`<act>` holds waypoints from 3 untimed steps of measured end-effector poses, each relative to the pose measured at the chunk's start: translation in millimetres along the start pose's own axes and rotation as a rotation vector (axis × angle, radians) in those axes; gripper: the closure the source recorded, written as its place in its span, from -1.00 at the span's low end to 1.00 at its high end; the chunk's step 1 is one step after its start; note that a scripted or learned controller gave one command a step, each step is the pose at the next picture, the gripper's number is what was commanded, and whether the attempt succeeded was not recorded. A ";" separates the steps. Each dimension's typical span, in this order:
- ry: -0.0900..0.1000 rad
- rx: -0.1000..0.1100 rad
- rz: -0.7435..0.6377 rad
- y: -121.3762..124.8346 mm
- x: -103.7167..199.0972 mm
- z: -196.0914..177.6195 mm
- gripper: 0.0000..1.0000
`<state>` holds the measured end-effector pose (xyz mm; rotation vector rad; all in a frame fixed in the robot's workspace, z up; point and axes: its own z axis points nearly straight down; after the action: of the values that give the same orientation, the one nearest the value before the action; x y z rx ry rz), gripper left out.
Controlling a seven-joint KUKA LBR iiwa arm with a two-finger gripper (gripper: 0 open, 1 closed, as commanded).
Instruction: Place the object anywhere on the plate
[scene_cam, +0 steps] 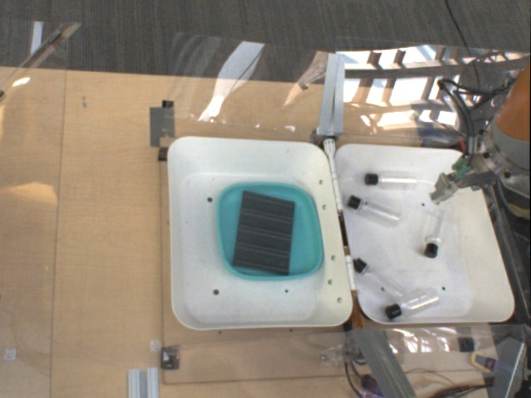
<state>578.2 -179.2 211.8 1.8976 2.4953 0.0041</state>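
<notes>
The claw (444, 187) hangs over the right bin (489, 305), near that bin's far right corner, its grey tip pointing down and to the left. Whether it is spread or closed cannot be told from here, and nothing shows in its grip.

The teal plate (309, 239) sits in the middle of the left bin (191, 222), and a dark ribbed block (265, 234) already lies flat on it, well inside the rim. If that block is the object meant, the placing looks done. If one of the clear vials (377, 212) with black caps scattered across the right bin is meant, the step in hand is a pick. The vial near the far edge (390, 177) lies closest to the claw. To do it well, the claw should come straight down across the vial's short width, grip at mid-length so it does not swing, lift clear of the ridge between the bins (338, 222), and set it on bare teal beside the block.

The arm is cut off at the right edge. The vials are transparent, so their bodies are hard to trace against the white floor; the one near the right bin's near edge (412, 304) is clearest.
</notes>
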 end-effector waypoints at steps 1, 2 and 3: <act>0.000 0.000 0.000 0.0 0.0 0.0 -1.00; -0.004 -0.007 0.113 22.6 10.9 -209.5 -1.00; -0.004 -0.007 0.403 12.7 -20.2 -226.0 -1.00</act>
<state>594.2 -194.8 438.0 2.3535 2.0608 0.0103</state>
